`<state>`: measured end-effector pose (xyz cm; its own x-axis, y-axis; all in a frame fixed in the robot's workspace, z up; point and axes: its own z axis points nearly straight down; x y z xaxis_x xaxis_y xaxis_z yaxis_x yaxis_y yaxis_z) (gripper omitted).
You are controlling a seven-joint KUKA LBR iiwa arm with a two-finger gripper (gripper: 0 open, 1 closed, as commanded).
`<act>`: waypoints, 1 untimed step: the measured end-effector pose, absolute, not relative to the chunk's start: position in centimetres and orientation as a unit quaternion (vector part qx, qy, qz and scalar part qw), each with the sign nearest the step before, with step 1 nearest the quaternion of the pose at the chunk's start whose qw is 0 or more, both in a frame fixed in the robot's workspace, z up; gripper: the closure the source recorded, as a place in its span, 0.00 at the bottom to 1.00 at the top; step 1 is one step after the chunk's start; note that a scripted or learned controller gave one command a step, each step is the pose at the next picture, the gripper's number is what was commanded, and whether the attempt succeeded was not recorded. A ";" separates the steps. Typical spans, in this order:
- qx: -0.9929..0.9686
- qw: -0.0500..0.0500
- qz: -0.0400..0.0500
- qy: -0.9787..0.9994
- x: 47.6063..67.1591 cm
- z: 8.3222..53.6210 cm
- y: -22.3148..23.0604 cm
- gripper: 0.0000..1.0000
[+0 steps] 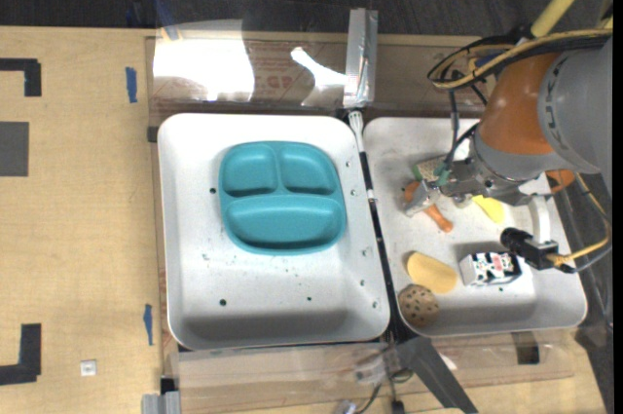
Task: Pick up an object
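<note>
Two bins stand side by side on the bench. In the left bin (185,207) lies a divided tray (282,196), near its middle. In the right bin (555,305) the gripper (421,191) is at the left part, above a carrot piece (440,219). Nearer the front edge lie a chip (432,272), a cookie (417,304) before it, and a small carton (490,267) to their right.

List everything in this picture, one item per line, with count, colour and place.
bins: two, white, side by side on the bench.
divided plate: one, teal, centre of left bin.
orange piece: one, orange, right bin, just left of the tool.
yellow piece: one, yellow, right bin, right of the tool.
tan piece: one, yellow-tan, right bin front.
cookie: one, brown, speckled, right bin's front left corner.
carton: one, white and black, right bin front.
arm: one, grey and orange, from right.
tool: one, low over right bin.
</note>
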<state>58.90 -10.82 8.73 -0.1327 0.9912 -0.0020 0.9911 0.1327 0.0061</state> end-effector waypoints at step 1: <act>0.658 0.006 0.003 0.753 59.1 10.0 -10.8 1.00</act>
<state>59.09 -10.79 9.96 -0.1340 0.9910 -0.0039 0.9909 0.1341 0.0126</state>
